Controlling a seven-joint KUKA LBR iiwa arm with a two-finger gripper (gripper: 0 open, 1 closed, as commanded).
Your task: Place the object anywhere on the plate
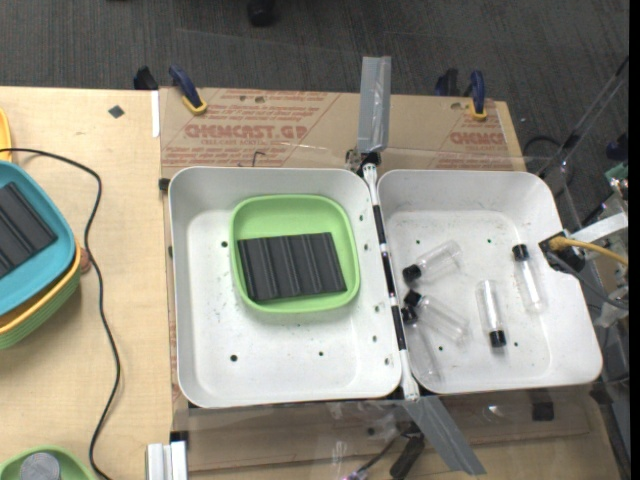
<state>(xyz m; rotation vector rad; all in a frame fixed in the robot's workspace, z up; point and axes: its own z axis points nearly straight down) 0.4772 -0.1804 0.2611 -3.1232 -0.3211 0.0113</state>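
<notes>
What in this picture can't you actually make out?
- Clear vials in the right bin: see-through on white, so their outlines fade; contents unreadable.
- Dark ridged insert on the green plate: hides the plate's middle.
- Teal tray stack: cut off by the left edge.
- Printed cardboard: lettering too small and faded to read fully.

I count two white bins (200, 368) (560, 363), one green plate (295, 218) bearing one dark ridged insert (295, 266), four clear black-capped vials (432, 262) (438, 315) (490, 313) (527, 276).
</notes>
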